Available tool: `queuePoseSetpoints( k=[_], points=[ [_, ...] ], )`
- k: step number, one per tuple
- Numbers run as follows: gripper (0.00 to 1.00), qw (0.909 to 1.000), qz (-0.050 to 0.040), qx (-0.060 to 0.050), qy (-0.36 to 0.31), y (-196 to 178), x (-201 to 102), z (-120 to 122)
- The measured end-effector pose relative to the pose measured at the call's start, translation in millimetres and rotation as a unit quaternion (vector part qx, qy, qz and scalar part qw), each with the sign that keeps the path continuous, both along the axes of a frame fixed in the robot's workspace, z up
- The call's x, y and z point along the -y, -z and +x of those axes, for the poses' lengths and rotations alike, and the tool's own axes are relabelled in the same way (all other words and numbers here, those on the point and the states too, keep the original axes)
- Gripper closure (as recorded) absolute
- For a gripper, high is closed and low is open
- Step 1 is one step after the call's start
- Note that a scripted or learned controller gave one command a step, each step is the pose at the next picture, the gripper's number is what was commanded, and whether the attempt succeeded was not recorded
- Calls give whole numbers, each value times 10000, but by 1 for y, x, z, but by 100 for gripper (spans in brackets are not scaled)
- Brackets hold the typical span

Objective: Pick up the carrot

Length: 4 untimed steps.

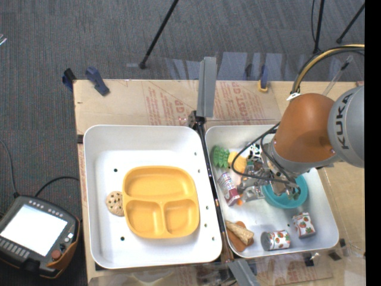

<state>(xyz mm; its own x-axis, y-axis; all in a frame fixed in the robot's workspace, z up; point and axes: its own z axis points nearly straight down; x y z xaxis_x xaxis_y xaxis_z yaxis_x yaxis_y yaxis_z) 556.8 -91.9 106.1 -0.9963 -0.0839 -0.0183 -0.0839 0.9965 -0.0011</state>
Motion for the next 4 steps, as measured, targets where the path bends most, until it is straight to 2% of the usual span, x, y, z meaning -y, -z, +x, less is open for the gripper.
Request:
queuePoseSetpoints(
  k=[1,2,3,4],
  points=[
    [100,9994,-6,-48,337,-78,67,8],
    [100,9903,14,1,1392,-2,27,41],
    [0,9903,19,-35,1387,2,26,39],
    [0,9847,42,68,1740,5,-4,52]
  ],
)
